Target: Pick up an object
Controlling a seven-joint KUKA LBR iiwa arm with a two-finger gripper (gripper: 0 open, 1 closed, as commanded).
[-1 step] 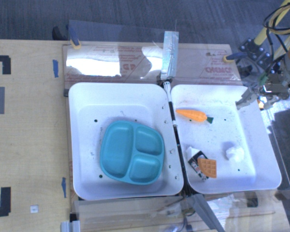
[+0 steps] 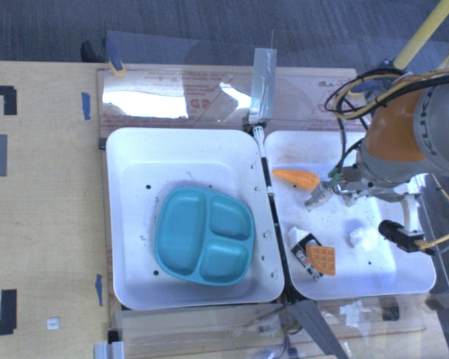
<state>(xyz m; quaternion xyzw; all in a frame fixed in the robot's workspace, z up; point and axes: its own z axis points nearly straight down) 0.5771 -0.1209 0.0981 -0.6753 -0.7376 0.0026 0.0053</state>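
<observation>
Pale wood tabletop (image 2: 45, 200) carries two shallow white plastic bins side by side, dark carpet along the top of the frame.

Left bin (image 2: 127, 155): one teal three-compartment plastic plate (image 2: 203, 235), sitting low-centre, flat.

Right bin (image 2: 411, 275): orange carrot-shaped toy (image 2: 296, 177) at upper left of that bin, near the divider. Small orange waffle-textured square (image 2: 323, 259) at lower left, touching a small black-and-white piece (image 2: 305, 244) just above-left of it. Small white lump (image 2: 359, 237) right of centre, low contrast against the bin floor.

Grey arm with orange band (image 2: 393, 129) comes in from the right edge. Gripper (image 2: 319, 195) is over the right bin, tip just below-right of the carrot toy. Jaws look slightly parted with nothing between them, though the tips are small and partly blurred, so not certain on the gap.

Judgement: nearest candidate is the carrot toy; step in hand is lining up on it, nothing picked yet.

To do it well:
- straddle the carrot across its narrow width, not along its length
- centre on the thick middle, the tapered end will squirt out
- watch the bin wall and divider on that side, little clearance for the outer finger
- go down fully to the bin floor before closing
</observation>
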